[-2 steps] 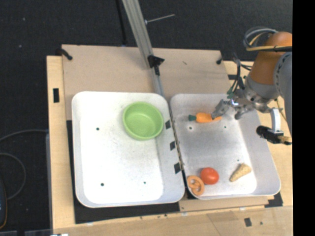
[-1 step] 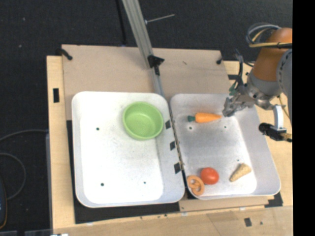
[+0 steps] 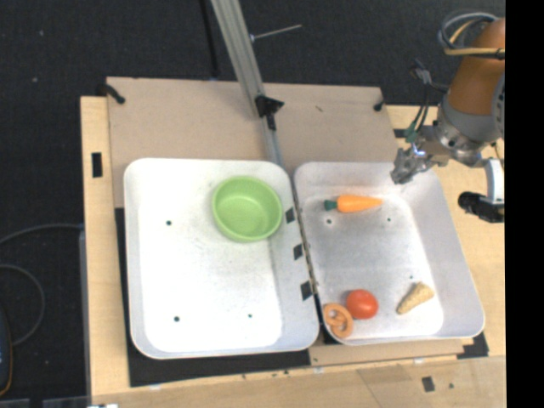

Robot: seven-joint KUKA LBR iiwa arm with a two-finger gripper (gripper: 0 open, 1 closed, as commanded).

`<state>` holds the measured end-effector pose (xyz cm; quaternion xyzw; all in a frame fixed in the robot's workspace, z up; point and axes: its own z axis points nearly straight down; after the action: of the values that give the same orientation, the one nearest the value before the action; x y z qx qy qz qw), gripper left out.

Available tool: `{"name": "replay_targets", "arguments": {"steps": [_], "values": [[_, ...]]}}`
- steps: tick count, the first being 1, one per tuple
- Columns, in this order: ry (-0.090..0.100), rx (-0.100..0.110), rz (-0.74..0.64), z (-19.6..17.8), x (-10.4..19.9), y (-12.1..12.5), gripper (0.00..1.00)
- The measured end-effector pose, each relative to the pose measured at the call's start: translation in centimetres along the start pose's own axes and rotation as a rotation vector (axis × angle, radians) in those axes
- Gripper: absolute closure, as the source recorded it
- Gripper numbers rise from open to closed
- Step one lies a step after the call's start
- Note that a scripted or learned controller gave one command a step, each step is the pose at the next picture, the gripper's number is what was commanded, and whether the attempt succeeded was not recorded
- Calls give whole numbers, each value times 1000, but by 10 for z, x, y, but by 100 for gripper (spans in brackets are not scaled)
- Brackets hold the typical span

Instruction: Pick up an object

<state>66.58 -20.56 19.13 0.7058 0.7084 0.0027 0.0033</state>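
Hovering at the far right corner of the right bin (image 3: 450,253), the tool (image 3: 406,170) sits just right of the carrot (image 3: 357,203); finger spread cannot be told. Best approach: descend square over the carrot's middle, closing across its narrow width. Count: bins, two; green bowl (image 3: 246,209), one, left of the carrot; carrot, one; tomato (image 3: 362,304), one; pretzel (image 3: 337,320), one; wedge (image 3: 415,298), one.

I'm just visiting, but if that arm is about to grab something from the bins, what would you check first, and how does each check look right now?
1. Something within reach: carrot lies nearest the gripper, in the right bin. Ok.
2. Carrot has room around it: ok.
3. Gripper directly above carrot: it sits off toward the bin's far right corner. Not ok.
4. Gripper ready to grasp: cannot tell.
5. Tomato free to grab: it lies close beside the pretzel. Not ok.
6. Green bowl out of the way, in the left bin: ok.
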Motion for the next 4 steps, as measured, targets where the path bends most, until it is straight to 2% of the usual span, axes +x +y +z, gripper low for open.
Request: {"name": "replay_targets", "arguments": {"steps": [1,2,3,4], "values": [[0,5,0,-59,3,-5,100],[1,4,-2,-83,2,-4,100],[2,7,-3,-88,52,-2,100],[1,9,-3,-73,104,-1,100]]}}
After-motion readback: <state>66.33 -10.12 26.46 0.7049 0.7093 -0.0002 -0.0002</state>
